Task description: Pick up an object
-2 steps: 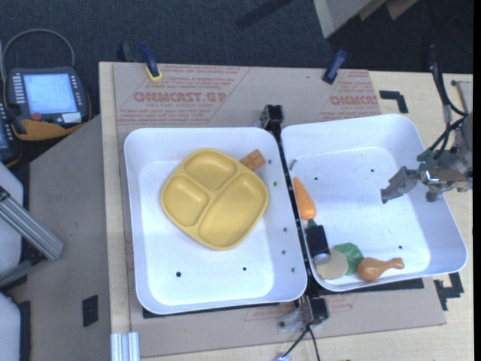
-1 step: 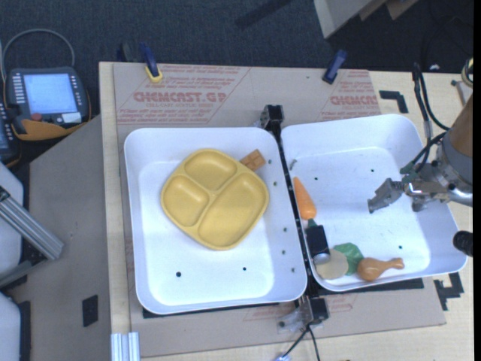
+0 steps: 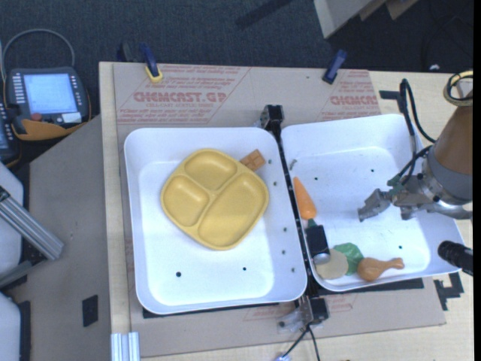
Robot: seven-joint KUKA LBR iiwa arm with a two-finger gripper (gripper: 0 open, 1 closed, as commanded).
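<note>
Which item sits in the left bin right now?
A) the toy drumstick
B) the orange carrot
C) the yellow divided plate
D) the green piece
C: the yellow divided plate lies in the left bin, while the carrot, drumstick and green piece are all in the right bin.

The arm (image 3: 455, 153) is a thick rounded column, orange-brown in its upper part with a grey band below it near the wrist. A black cable (image 3: 409, 119) loops along it. The gripper (image 3: 376, 205) is dull grey metal, angular, with dark joints and slim pointed fingers (image 3: 366, 210).
</note>
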